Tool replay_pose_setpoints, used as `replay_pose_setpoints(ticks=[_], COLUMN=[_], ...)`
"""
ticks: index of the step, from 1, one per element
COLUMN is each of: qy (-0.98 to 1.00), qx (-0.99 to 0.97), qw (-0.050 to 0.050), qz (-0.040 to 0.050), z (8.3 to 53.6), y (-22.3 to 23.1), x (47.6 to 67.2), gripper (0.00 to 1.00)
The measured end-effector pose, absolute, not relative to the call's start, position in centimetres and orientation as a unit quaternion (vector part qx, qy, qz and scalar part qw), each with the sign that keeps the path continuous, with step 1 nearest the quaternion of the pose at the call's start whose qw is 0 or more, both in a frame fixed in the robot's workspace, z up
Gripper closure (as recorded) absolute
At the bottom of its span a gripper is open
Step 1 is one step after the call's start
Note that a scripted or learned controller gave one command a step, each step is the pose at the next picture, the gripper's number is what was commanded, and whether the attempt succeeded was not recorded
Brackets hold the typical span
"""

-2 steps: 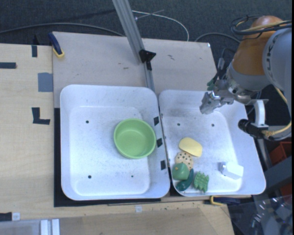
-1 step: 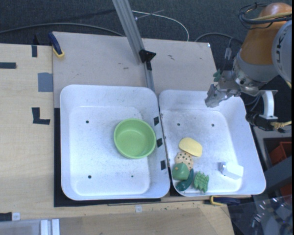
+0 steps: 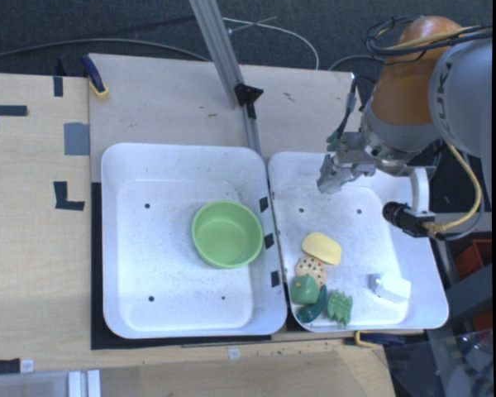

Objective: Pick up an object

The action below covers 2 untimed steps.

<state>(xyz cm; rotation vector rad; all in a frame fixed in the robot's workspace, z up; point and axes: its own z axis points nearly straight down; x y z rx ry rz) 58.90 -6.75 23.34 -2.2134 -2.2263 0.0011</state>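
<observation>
At the near edge of the right bin (image 3: 413, 246) a small cluster of toys is seen, packed so closely that their outlines are hard to separate. A dark green leafy piece (image 3: 340, 306) lies nearest, just beside a rounded green toy (image 3: 306, 289) with a teal part curling beneath it; what these two represent cannot be made out. Touching them from behind is a tan piece with dark dots (image 3: 310, 269), partly covered by a pale yellow rounded object (image 3: 321, 248) that rests on its far side. Well apart from this cluster, toward the right wall of the same bin, a small white block (image 3: 388, 286) is found, barely distinguishable against the white floor.

In the left bin (image 3: 128, 222) a light green bowl (image 3: 227, 233) stands upright, near the wall shared by the two bins.

Farther back, the gripper (image 3: 334, 174) is held above the far part of the right bin, well apart from every toy, with nothing seen in it. Its tips are blurred into one grey mass, so how far it is parted cannot be told. The arm is cut off by the right edge.

The bins rest on a pale wooden bench (image 3: 33, 222) marked with dark tape. A slanted metal pole (image 3: 219, 40) rises behind, and cables lie on dark carpet (image 3: 83, 11) beyond.
</observation>
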Motion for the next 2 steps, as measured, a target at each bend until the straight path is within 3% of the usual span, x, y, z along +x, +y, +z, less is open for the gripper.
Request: replay_pose_setpoints(ticks=[2], qy=[-0.709], qx=[-0.705], qw=[0.002], qz=[0.0007], z=[24.5], y=[3.1], x=[53.2], gripper=[1.0])
